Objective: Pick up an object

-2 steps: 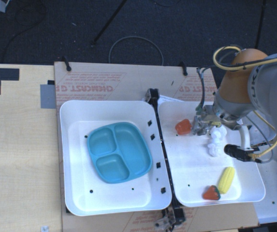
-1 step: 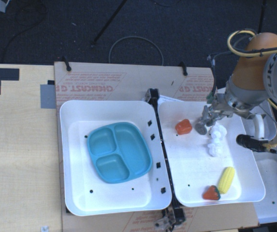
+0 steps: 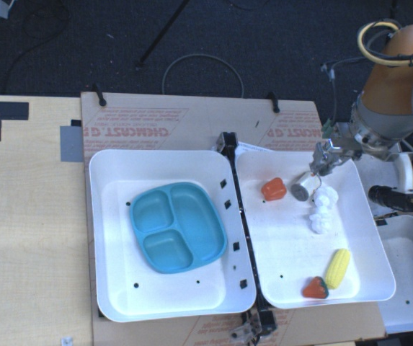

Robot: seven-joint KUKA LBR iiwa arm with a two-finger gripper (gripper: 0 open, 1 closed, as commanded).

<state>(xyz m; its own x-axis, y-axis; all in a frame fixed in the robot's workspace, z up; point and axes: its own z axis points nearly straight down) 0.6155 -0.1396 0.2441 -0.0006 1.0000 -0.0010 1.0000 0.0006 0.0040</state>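
Both white bins sit on my surface; the tool (image 3: 314, 173) hovers over the right bin (image 3: 365, 215), near the orange pepper (image 3: 273, 189). Can't tell its grip. Still approaching, I'd guess; next needs a clean descent.

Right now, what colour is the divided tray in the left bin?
Light blue tray, clearest in the camera view.

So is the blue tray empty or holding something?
Empty: the blue tray in the left bin shows three bare compartments.
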